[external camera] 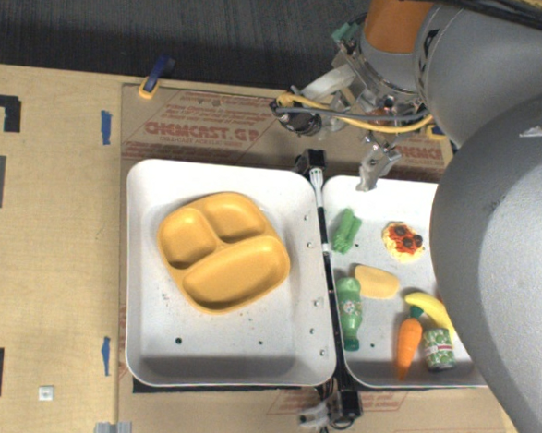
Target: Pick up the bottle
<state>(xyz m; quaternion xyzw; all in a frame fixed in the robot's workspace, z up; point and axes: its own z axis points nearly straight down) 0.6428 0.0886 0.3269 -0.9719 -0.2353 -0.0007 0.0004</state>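
Gripper (370,176) hangs over the far edge of the right bin (364,375), nothing between its fingers; can't tell how far open it is.

Bottle (348,311) is green, lying in the right bin hard against the wall it shares with the left bin (137,276), near side.

Risks as I see them:
- Bottle sits tight to the wall, so one finger likely lands on the rim or wall instead of clearing the bottle.
- Yellow chip-like piece (376,281) is just beside the bottle top; a wide approach could nudge or grab it.
- Second green item (346,230) lies further back along the same wall; easy mis-target.
- Carrot (408,345), banana (429,308) and small can (439,348) crowd the near corner, little room to sweep.
- Bottle is round and lying down, so it may roll out of a loose pinch.

Yellow tray (222,249) in the left bin is out of the way.
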